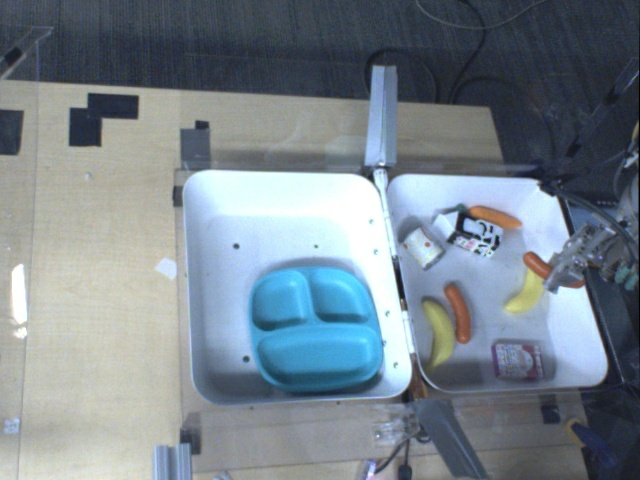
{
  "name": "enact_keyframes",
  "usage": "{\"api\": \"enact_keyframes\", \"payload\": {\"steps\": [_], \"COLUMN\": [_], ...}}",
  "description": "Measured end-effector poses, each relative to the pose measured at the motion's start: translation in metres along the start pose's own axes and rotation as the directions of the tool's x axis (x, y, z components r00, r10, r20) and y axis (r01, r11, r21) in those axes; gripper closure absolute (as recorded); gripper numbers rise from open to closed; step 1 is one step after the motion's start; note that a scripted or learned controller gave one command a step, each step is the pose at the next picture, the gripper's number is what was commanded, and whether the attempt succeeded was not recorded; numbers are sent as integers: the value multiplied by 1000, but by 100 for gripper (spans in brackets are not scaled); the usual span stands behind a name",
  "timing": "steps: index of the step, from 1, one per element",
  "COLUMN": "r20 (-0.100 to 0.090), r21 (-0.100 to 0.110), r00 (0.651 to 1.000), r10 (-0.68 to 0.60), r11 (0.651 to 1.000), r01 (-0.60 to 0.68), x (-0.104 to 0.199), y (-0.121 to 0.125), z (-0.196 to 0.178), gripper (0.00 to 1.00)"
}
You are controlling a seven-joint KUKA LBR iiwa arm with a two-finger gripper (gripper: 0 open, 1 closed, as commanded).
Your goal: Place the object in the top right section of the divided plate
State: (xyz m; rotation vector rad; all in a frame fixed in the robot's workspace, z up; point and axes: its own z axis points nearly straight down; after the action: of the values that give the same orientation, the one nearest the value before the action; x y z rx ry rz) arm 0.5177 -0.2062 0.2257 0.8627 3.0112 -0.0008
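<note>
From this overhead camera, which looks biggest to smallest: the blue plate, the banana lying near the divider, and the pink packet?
1. Blue divided plate, by far.
2. Banana near the divider.
3. Pink packet; it looks close to the banana in area, so those two are uncertain.

Both bins [215, 298] are white; the left one holds a light blue divided plate [315, 328]. The right bin contains two yellow bananas [438, 330], orange-red sausages [459, 312], a black-and-white patterned carton [474, 234], a pink packet [517, 360] and a white cup [422, 246] with a red mark.
</note>
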Motion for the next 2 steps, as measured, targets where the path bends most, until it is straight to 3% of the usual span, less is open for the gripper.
{"api": "enact_keyframes", "payload": {"steps": [1, 2], "r20": [-2, 0], "r21": [-1, -3], "r00": [992, 959], "r10": [-123, -284], "r11": [992, 959], "r01": [123, 284], "x": [0, 51], "y": [1, 97], "z": [66, 31], "gripper": [100, 100]}}
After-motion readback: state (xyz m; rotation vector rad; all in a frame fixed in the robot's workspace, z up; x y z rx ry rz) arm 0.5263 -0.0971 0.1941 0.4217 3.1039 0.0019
